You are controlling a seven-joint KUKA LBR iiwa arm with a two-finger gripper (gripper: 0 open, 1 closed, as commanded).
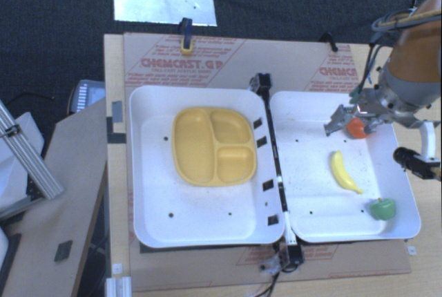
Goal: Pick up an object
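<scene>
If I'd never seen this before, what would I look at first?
Probably the big yellow plate with three sections, lying in the middle of the left bin. Next, the banana in the right bin and the green pepper near that bin's front right corner. The robot's gripper is at something orange toward the back of the right bin.

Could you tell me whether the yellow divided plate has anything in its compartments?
Empty. The yellow plate lies flat in the left bin, and all three compartments show bare yellow; the banana lies in the right bin.
</scene>
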